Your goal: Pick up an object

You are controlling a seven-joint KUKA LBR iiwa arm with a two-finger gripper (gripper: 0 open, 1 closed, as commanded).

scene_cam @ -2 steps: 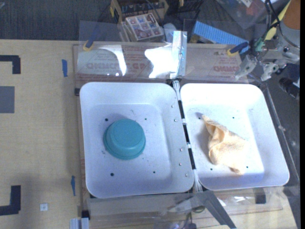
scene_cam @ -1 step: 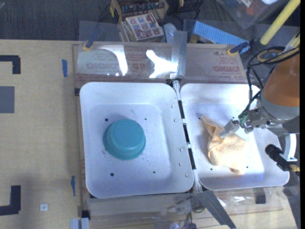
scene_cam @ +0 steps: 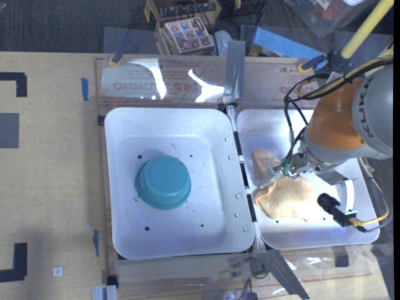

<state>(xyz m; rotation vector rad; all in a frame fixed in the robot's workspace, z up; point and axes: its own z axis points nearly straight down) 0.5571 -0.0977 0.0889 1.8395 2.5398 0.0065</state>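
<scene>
A tan, crumpled cloth-like object (scene_cam: 289,200) lies in the right bin (scene_cam: 275,125), with a smaller tan lobe (scene_cam: 265,162) reaching toward the bin's left wall. My gripper (scene_cam: 289,168) is low over this object, at the spot where the two tan parts meet, and seems to touch it. The grey arm with its orange band (scene_cam: 334,127) covers the bin's upper right. A teal bowl (scene_cam: 164,181) sits upside down in the middle of the left bin (scene_cam: 125,133), far from the gripper.
A black cylindrical piece with a yellow cable (scene_cam: 334,209) hangs over the right bin's lower right corner. The bins' shared wall (scene_cam: 242,174) runs just left of the gripper. Boxes and clutter stand beyond the bench's far edge.
</scene>
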